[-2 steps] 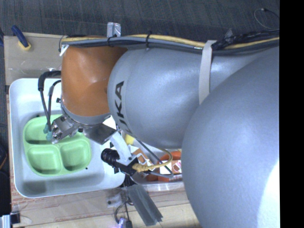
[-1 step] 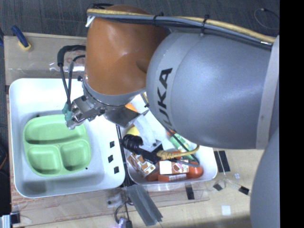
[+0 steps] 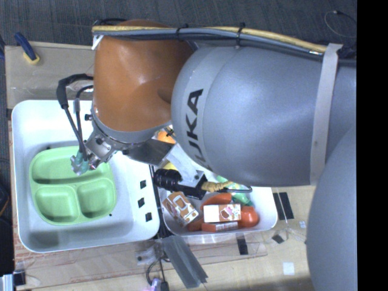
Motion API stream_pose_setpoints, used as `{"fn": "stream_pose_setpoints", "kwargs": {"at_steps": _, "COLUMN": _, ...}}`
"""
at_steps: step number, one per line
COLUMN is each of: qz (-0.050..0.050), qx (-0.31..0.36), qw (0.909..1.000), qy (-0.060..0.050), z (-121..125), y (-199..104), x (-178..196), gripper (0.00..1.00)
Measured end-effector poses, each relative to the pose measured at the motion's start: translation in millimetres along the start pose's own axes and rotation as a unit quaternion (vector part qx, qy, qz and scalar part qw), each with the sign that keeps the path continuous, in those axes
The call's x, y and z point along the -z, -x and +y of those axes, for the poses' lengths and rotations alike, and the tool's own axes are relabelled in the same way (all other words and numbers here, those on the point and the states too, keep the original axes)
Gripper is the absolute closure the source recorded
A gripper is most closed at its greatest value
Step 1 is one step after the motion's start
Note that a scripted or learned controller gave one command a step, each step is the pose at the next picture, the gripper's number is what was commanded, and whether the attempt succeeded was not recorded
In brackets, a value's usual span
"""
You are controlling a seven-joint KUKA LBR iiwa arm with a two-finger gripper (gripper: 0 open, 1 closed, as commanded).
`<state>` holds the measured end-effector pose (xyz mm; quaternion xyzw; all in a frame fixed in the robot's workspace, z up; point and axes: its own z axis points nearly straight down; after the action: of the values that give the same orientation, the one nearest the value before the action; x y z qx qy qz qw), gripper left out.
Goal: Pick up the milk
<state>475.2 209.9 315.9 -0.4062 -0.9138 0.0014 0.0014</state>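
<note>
While arm looms, milk in bin

The arm is grey with dark lettering and a glossy orange band above the wrist. Both bins are white — the left one holds a lime-green divided tray. At lower centre sit a brown-and-white patterned carton and a red pack with a white label. The table is tan.

Arm looms over both bins; green tray in left bin; groceries in right.
</note>
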Motion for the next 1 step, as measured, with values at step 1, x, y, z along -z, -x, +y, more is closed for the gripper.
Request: {"fn": "stream_pose_setpoints", "kwargs": {"at_steps": 1, "qz": -0.001, "qx": -0.035, "qw": 0.9994, "qy": 0.0, "z": -3.0, "y": 3.9, "x": -58.2, "gripper": 1.0}}
